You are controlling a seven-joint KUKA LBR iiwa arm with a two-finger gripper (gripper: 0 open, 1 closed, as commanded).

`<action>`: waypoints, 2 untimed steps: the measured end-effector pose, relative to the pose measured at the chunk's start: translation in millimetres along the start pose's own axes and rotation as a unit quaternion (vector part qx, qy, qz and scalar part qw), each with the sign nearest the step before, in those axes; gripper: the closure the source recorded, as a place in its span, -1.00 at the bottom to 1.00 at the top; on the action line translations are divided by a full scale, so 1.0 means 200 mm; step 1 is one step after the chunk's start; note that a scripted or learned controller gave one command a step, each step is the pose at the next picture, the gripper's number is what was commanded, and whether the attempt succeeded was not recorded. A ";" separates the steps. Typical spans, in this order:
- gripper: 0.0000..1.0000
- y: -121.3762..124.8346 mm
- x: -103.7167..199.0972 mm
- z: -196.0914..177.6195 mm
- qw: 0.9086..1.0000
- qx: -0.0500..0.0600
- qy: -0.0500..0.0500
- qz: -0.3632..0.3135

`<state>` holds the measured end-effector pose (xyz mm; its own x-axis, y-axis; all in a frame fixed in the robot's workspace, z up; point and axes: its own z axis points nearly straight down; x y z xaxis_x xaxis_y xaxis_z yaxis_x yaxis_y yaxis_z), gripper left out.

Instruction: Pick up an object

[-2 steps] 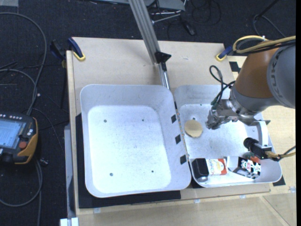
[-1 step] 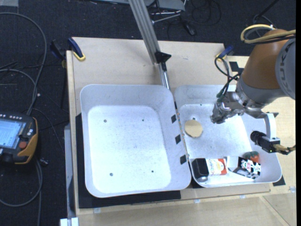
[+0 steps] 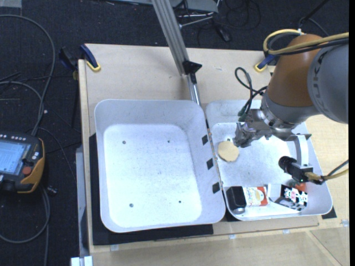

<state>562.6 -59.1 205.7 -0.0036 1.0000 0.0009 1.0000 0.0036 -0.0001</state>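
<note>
My gripper (image 3: 242,139) hung low over the right bin (image 3: 265,159); whether it was clenched or released I could not tell. A round tan object (image 3: 228,151) lay on the bin floor just below and left of it, close to touching. Farther below sat a black block (image 3: 236,198), a red-and-white packet (image 3: 256,195) and a black-and-white toy (image 3: 294,196). To my left lay the left bin (image 3: 150,168), both bins on a pale wooden bench (image 3: 133,73) above dark carpet (image 3: 39,37) strewn with cables.
</note>
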 end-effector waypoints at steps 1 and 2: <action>1.00 -0.10 0.27 0.01 1.000 0.000 0.000 -0.001; 1.00 -0.20 0.51 -0.09 1.000 -0.001 0.000 0.000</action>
<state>522.7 42.7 223.8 -0.0043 1.0000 0.0012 1.0000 0.0043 0.0010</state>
